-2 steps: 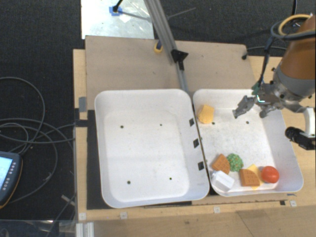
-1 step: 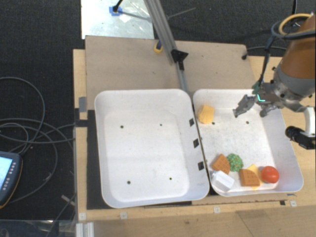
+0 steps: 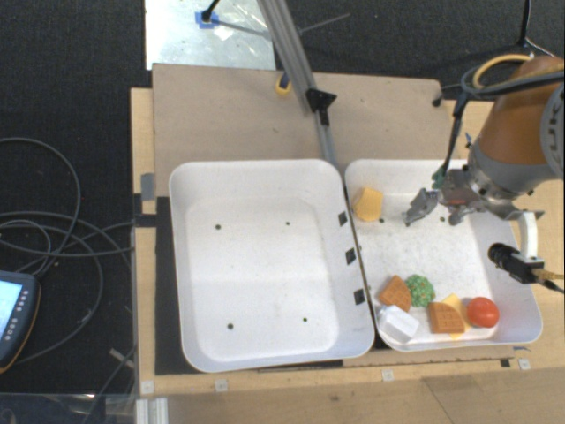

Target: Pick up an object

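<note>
Over the far part of the right bin point(image 3: 508, 323), the gripper point(image 3: 439, 212) hangs with fingers spread and nothing between them, seemingly mid-approach; the yellow block point(image 3: 369, 204) lies just left, so the next move likely calls for shifting left, descending and closing.

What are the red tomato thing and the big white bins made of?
The red tomato looks like smooth toy plastic: even red colour with a slight sheen, though rubber is possible. The two white bins look like thin moulded plastic with a matt, faintly speckled finish, rounded corners and a raised rim.
</note>
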Motion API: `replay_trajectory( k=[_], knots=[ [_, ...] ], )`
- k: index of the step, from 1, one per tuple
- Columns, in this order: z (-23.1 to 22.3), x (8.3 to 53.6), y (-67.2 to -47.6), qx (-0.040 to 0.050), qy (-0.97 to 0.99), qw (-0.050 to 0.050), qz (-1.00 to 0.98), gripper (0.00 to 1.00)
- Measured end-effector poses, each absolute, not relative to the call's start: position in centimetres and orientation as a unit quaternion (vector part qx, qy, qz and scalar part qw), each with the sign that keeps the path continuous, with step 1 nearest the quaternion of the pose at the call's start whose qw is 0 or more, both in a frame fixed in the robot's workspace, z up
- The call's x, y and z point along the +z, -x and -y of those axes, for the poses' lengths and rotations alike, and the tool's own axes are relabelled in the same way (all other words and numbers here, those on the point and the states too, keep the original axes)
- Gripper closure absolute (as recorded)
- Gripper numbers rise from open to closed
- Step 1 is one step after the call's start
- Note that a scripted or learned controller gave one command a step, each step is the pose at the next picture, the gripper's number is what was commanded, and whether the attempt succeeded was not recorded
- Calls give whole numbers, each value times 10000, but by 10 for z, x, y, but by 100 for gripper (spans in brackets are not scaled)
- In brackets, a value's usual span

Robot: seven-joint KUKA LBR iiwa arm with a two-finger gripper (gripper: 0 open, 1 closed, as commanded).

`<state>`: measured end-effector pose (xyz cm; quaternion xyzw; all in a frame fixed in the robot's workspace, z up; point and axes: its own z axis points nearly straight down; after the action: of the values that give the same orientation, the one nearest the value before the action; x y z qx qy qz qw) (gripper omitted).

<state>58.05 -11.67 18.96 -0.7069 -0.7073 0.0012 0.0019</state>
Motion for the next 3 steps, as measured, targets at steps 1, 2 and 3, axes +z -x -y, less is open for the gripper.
replay_trajectory(
  k=[1, 2, 3],
  knots=[
    [117, 127, -581, 14, 7069, 21, 7073, 0],
    [117, 89, -581, 7, 7069, 12, 7074, 0],
    [118, 102, -583, -13, 7072, -12, 7071, 100]
  ],
)
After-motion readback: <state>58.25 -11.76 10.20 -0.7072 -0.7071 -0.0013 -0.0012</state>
